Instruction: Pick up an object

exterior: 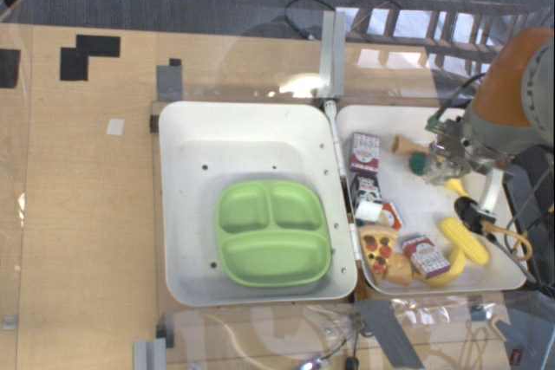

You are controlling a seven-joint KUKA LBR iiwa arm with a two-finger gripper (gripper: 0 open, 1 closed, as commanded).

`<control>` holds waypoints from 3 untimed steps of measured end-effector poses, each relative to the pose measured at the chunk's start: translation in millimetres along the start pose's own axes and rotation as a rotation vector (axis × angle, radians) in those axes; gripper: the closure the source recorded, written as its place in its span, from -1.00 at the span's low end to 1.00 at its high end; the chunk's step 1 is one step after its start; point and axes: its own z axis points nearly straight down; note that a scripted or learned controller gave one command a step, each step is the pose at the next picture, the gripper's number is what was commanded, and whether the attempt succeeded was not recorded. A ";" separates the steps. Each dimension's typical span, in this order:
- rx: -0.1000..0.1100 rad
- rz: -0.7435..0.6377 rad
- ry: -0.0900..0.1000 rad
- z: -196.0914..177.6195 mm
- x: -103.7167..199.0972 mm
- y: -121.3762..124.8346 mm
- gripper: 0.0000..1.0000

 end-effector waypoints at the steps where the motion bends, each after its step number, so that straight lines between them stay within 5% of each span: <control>1: -0.004 -0.108 -0.001 0.1 57.0 78.6 -1.00; 2: -0.007 -0.055 -0.001 -85.7 43.0 84.5 -1.00; 3: -0.001 0.076 -0.002 23.8 27.9 75.5 -1.00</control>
